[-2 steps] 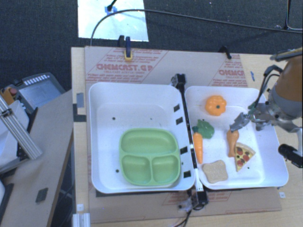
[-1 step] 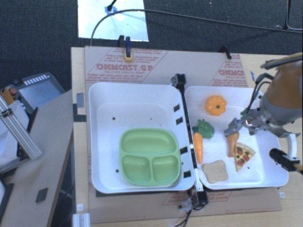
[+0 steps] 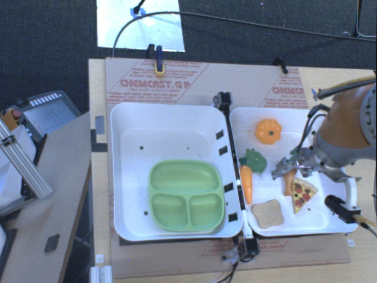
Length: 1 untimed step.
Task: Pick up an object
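You look down from one fixed camera above the bench, tilted at a slant and set far enough back to take in both white bins, left bin [image 3: 121,175] at centre frame, right bin [image 3: 283,114] toward the right edge, dark floor across the top.

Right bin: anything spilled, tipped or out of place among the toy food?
Nothing stands out. The pumpkin, carrot, bread slice and pizza slice all lie inside the right bin; the gripper hangs just above the pizza slice.
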Available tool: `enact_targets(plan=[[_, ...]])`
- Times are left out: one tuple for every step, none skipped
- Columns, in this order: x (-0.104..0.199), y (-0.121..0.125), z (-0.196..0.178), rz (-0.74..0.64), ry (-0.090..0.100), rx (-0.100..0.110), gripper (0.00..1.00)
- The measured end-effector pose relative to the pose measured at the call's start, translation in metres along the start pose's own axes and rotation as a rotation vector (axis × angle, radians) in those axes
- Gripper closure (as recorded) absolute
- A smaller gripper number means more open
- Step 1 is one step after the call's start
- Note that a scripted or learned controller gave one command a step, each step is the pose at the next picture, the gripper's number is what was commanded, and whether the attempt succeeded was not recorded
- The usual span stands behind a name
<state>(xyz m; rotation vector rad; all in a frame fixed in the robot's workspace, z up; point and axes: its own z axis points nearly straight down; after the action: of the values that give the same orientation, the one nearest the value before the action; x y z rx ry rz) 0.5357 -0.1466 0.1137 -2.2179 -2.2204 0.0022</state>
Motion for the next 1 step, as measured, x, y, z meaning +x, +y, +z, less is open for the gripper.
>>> enact_targets(plan=[[0.0003,0.0003,0.0307,0.000,-0.001,-0.002,0.00]])
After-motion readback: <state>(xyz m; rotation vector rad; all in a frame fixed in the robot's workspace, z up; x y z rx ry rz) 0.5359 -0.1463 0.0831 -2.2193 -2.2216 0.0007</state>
